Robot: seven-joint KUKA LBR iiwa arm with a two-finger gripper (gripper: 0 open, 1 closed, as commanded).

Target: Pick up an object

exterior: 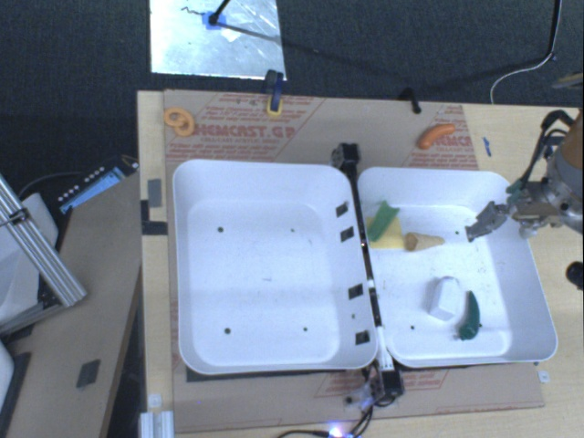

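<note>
The right bin (525,281) holds several small objects. A green and yellow sponge (385,225) lies near its left wall, with a tan cone-shaped piece (423,241) just right of it. Further forward sit a white block (443,297) and a dark green curved piece (470,316). My gripper (484,223) hangs over the bin's upper right part, reaching in from the right, about a hand's width right of the tan cone. It has nothing in it that I can see.
The left bin (265,263) stands beside the right one, joined by a black clip strip (363,263). On the bench behind the bins lie an orange sausage shape (436,136), an orange ring (179,120) and a yellow clamp (274,94).
</note>
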